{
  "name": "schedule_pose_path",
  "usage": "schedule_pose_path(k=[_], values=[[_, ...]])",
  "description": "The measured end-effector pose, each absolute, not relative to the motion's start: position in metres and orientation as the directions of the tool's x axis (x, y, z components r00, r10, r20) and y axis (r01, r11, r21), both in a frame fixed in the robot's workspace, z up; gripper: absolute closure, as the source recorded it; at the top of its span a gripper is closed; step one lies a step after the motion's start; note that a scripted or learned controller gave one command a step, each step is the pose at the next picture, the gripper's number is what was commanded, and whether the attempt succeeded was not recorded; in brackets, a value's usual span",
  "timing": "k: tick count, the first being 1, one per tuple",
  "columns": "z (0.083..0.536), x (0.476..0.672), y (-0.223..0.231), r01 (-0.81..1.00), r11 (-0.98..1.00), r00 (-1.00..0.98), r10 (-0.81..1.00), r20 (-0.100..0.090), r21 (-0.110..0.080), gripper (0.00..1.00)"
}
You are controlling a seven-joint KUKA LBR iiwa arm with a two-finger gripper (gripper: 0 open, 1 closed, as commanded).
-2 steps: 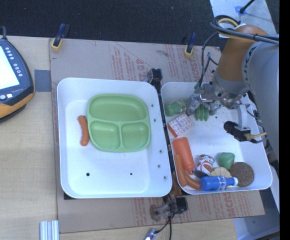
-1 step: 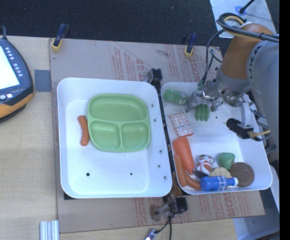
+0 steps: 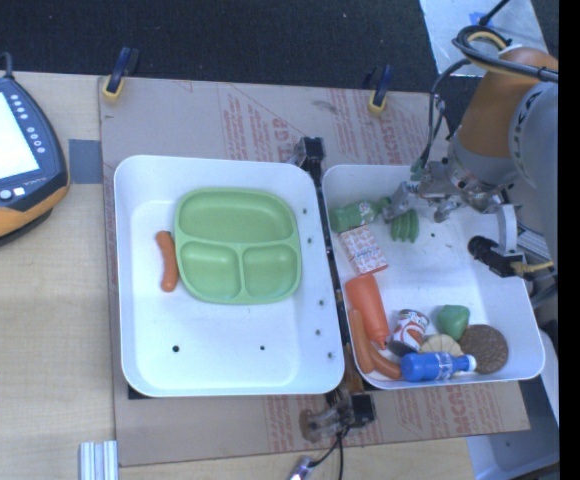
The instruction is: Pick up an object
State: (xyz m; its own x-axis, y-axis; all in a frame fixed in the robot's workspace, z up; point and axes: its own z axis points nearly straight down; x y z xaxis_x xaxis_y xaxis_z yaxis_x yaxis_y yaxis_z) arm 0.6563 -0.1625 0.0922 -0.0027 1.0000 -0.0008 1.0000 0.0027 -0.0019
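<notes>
gripper [image 3: 407, 208] at right bin's [image 3: 515, 293] 12 o'clock, on small green toy [image 3: 405, 227]; grip state cannot tell; toy looks light, rigid, grab mid-body

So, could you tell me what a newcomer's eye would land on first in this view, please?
Probably the pale green divided plate in the left bin, with an orange sausage-shaped piece lying beside it. Next, the heap of toy food in the right bin's near corner, including a blue bottle and a big carrot. The arm's tool sits low over that bin's far end, near a small green item.
</notes>
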Motion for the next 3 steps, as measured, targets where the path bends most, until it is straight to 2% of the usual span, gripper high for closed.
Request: schedule_pose_path(k=[1, 2, 3], values=[[0.092, 0.65, -0.097, 1.0, 0.006, -0.006, 1.0, -0.001, -0.005, 0.0], [0.092, 0.648, -0.144, 1.0, 0.002, -0.002, 1.0, -0.001, -0.002, 0.0], [0.102, 0.648, -0.145, 1.0, 0.004, -0.004, 1.0, -0.001, -0.003, 1.0]])
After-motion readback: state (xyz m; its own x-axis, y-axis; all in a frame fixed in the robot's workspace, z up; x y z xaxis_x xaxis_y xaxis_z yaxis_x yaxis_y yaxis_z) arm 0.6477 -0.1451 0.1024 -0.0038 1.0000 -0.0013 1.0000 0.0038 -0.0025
